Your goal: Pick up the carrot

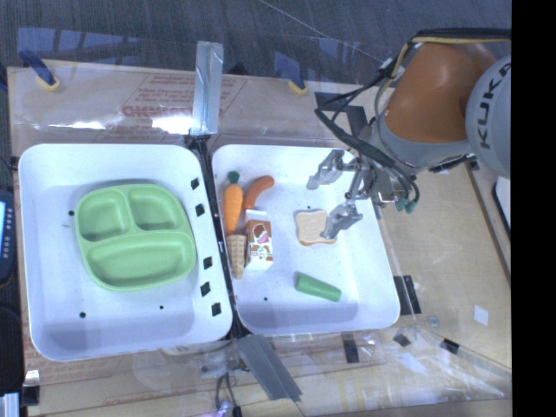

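Since the carrot lies at 9 o'clock in the right bin, tight vs the wall w/ a sausage just beside it, the claw, fingers apart and empty above the toast, should probably swing toward 9 and straddle the carrot's width.

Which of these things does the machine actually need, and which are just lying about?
Needed for the job:
carrot
pincer, open above the right bin

Just lying about:
sausage
bread slice
small carton
ice-cream cone
green cylinder
green divided plate
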`<state>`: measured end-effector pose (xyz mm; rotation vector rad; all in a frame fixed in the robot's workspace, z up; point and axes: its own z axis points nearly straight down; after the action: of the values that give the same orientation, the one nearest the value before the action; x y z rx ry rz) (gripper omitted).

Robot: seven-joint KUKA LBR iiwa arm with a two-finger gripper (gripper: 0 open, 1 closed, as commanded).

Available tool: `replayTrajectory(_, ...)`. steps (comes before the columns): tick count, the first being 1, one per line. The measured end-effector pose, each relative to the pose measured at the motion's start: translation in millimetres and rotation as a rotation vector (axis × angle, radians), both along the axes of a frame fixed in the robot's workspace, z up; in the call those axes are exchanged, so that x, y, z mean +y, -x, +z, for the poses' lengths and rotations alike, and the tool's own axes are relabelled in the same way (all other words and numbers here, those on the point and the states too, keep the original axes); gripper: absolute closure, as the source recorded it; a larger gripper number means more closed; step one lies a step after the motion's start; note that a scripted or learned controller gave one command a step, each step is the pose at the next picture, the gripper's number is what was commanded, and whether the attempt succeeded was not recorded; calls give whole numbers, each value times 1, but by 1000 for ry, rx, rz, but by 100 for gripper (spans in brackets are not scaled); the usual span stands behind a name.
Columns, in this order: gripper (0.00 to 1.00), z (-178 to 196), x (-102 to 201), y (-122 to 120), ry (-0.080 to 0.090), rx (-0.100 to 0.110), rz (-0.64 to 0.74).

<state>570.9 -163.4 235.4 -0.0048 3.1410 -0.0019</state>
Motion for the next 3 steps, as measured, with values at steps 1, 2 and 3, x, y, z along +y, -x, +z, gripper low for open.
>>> replayTrajectory(1, 0, -110, 52, -84, -7, 11, 92)
replayTrajectory(2, 0, -143, 66, -86, -1, 0, -342)
replayTrajectory(3, 100, -131, 69, -88, 0, -3, -332)
